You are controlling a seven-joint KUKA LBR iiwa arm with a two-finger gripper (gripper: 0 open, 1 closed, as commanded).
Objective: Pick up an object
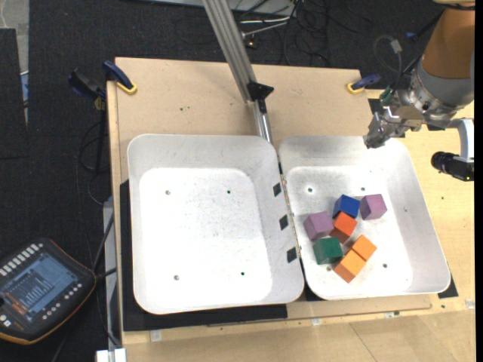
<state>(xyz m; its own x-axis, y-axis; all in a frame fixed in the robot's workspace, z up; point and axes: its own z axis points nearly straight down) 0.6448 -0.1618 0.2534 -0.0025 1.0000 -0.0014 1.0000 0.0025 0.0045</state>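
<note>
We are seeing the tool (375, 139) hovering over the right bin's (423, 225) far rim, finger state we cannot tell, blocks (344, 236) clustering mid-bin, well apart from it

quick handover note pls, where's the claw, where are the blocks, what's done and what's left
Claw: over the far rim of the right bin, nothing seen in it; open or shut is not clear.
Blocks: all clustered in the right bin: blue, two purple, three orange, green. They sit packed, several touching.
Left bin: no blocks in it.
Done: no pick made yet.
Left: bring the claw to the cluster, grasp one block, lift it.
</note>
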